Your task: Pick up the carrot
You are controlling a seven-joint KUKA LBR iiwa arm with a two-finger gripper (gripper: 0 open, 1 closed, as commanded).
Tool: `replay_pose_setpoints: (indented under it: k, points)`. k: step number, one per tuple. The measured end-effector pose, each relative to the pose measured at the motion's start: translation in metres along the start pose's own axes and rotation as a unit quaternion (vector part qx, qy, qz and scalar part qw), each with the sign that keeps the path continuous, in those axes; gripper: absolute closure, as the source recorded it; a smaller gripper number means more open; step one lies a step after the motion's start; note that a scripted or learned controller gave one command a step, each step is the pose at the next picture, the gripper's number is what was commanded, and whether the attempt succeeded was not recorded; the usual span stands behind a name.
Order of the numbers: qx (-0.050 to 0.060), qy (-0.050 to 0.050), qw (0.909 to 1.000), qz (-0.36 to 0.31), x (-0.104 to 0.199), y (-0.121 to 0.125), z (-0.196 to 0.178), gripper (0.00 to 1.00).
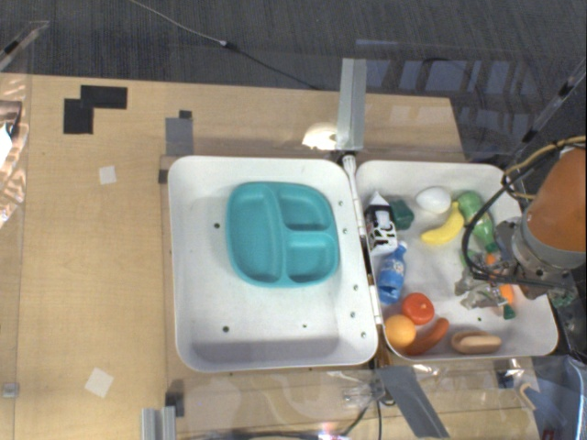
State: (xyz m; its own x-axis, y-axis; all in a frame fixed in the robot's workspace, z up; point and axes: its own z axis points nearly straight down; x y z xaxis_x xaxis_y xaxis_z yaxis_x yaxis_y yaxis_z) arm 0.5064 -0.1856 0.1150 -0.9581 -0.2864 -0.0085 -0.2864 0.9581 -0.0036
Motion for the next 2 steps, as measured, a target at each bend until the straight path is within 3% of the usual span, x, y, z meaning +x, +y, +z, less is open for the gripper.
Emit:
replay_pose_setpoints:
  k: [1,2]
  points:
    - [0.001,-0.005,1.0,0.001,-0.0392,0.047,-0.0671,1.0]
    - [0.002,-0.007,1.0,0.003,-0.0395,0.0444,-0.0763,1.0]
